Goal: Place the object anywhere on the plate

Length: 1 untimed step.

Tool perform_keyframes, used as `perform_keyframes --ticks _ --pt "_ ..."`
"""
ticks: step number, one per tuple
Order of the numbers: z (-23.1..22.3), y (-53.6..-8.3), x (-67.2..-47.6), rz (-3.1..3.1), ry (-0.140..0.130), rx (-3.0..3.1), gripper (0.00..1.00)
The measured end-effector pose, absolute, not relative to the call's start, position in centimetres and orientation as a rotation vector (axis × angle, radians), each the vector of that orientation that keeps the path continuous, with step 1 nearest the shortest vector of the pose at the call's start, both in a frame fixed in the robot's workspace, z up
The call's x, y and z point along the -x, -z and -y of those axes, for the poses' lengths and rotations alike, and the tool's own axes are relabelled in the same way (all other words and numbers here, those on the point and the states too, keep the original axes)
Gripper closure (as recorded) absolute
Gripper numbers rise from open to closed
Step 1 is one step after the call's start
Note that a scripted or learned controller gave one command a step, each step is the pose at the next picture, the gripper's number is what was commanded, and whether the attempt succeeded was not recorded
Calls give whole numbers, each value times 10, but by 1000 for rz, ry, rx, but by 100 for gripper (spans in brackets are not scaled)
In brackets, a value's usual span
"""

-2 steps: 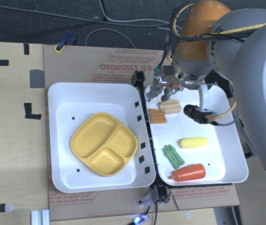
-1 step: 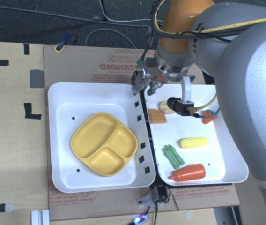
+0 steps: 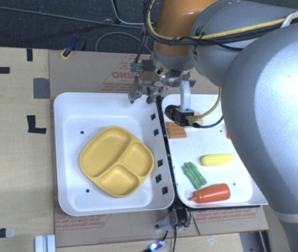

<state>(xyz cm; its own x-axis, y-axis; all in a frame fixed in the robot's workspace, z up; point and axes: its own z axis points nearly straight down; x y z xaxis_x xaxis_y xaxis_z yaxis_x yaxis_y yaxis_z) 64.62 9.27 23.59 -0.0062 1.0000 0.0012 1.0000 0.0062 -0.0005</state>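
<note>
Glossy yellow plate [image 3: 116, 161] (three compartments)

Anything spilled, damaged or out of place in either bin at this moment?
Nothing stands out. The yellow plate lies flat in the left bin, merely turned askew to its walls; the corn, green pod and red vegetable lie in the right bin.

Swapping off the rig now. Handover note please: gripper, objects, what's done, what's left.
Gripper: above the back edge of the left bin, near the divider; no object visibly in its grasp.
Yellow plate: in the left bin, nothing on it.
Right bin: corn, green beans, red-orange vegetable, flat orange piece.
Done: nothing placed.
Left: pick an object and set it on the plate.
</note>
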Motion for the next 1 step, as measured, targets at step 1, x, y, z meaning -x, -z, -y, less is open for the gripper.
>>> perform_keyframes --ticks 1 --pt "-89 -236 -646 2224 -3 2218 0"
